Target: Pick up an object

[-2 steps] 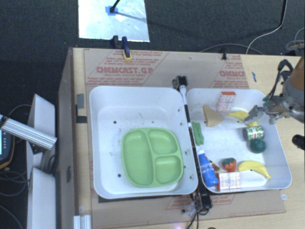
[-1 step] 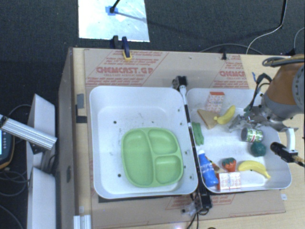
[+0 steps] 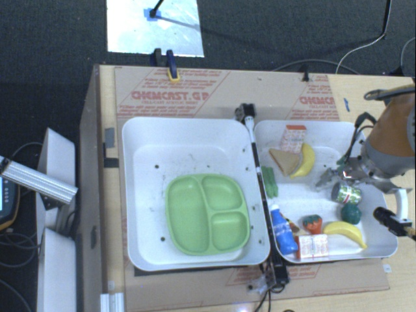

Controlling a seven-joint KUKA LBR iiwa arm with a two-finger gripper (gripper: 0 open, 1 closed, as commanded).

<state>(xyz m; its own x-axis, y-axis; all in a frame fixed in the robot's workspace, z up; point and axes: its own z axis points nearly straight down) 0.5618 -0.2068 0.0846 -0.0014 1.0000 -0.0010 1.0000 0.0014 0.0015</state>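
My gripper (image 3: 338,174) reaches in from the right over the right bin (image 3: 338,130), low above its middle right part. Just below it lies a small green and silver can (image 3: 347,193), close to or touching the gripper. A dark green ball (image 3: 351,213) sits below the can. Left of the gripper lie a yellow banana (image 3: 305,161) and a tan bread wedge (image 3: 282,160), with a white and orange carton (image 3: 294,135) behind them. The arm's orange band (image 3: 392,135) hides the bin's right rim.
Along the right bin's front lie a second banana (image 3: 346,232), a red strawberry-like fruit (image 3: 313,223), a white and red box (image 3: 312,245), a blue bottle (image 3: 281,230) and a green item (image 3: 269,181). The left bin (image 3: 149,142) holds a green divided plate (image 3: 208,213).
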